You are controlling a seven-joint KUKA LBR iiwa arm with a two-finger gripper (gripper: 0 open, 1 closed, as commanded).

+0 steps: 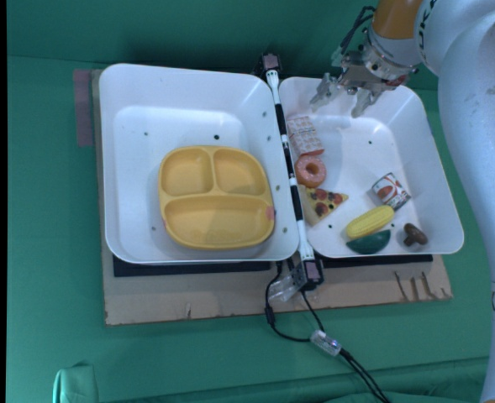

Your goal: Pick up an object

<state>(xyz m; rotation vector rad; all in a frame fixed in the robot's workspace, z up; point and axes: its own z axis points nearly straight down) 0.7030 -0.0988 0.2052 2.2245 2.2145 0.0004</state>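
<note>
**Claw above the right bin's far rim, nothing held**

Cabling (327, 342) is seen nearest the camera, at the lower centre of the frame, trailing from the joint between the two bins across the green bench (188, 359). A yellow divided plate (216, 197) is seen lying in the left bin (129, 99). In the right bin (432, 158), the objects are gathered toward the lower and left parts: a wafer-like pink block (302, 133) and a donut (311, 171) along the left wall, a pizza slice (322, 202) below them, then a small can (390, 191), a corn cob (370, 222), a dark green piece (368, 243) and a small brown piece (413, 235) near the lower right. The claw (344, 96) is seen at the upper right of the frame, over the right bin's upper rim, its fingers spread apart with nothing between them. It is well apart from every object.
</note>
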